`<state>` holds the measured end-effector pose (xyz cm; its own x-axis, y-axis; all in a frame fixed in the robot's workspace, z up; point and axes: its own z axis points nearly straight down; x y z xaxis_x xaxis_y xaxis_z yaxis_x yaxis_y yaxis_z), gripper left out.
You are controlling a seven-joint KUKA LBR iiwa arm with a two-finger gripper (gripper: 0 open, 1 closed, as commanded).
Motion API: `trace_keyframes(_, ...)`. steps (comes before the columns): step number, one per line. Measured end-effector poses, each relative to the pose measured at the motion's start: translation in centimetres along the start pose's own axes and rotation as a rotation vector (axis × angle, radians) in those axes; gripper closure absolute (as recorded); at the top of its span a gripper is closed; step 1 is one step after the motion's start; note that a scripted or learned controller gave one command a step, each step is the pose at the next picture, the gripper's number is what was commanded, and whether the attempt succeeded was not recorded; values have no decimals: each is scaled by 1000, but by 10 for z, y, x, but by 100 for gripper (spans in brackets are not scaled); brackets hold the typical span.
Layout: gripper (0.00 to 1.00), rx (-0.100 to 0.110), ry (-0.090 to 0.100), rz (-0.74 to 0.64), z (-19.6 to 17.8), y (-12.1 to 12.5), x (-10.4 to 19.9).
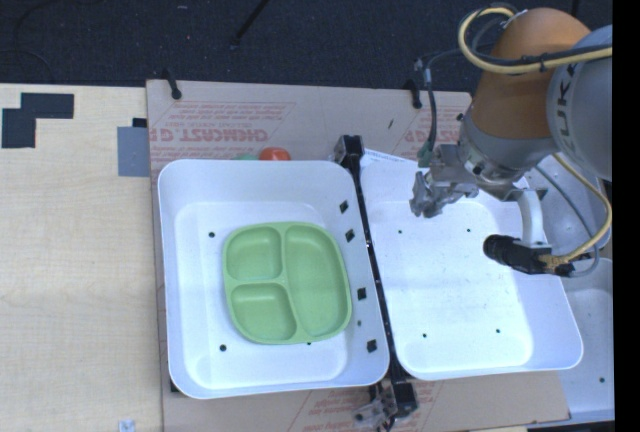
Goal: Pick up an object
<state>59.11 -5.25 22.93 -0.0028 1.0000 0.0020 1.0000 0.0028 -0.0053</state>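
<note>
A light green divided plate (287, 281) with three compartments lies flat in the left bin (190, 220). My gripper (428, 201) hangs over the far left part of the right bin (560, 340), close to the divider between the bins. Nothing shows under or in it. The plate is well to its left, across the divider. A small red-orange object (274, 155) peeks over the far rim of the left bin, outside it.
A black divider bar (366, 260) runs between the two bins. A black cylindrical part on a yellow cable (516, 253) hangs from the arm over the right bin. The arm's orange band (530, 70) looms above the far right corner. Cardboard lies under both bins.
</note>
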Motion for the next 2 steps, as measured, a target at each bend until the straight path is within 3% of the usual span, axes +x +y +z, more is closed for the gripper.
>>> trace_keyframes(2,100,0,0,-1,-9,-30,87)
